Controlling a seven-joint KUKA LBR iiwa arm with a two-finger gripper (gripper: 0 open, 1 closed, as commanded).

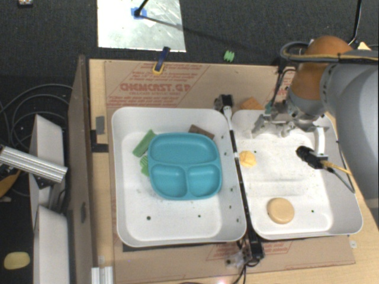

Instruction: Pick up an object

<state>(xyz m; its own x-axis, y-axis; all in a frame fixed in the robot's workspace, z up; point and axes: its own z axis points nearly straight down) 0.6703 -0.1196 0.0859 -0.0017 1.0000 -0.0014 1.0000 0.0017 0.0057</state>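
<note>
My claw hangs at the right bin's far edge; I cannot tell its opening. The nearest thing, a yellow lump, lies down-left of it, toward the divider

A brown cardboard-covered bench, printed with red lettering along its far side, carries two shallow white bins side by side, their inner rims touching. The left bin sits near the bench's middle; the right bin reaches toward its right edge. A small orange piece, possibly foam, lies on the cardboard just behind the right bin.
</note>
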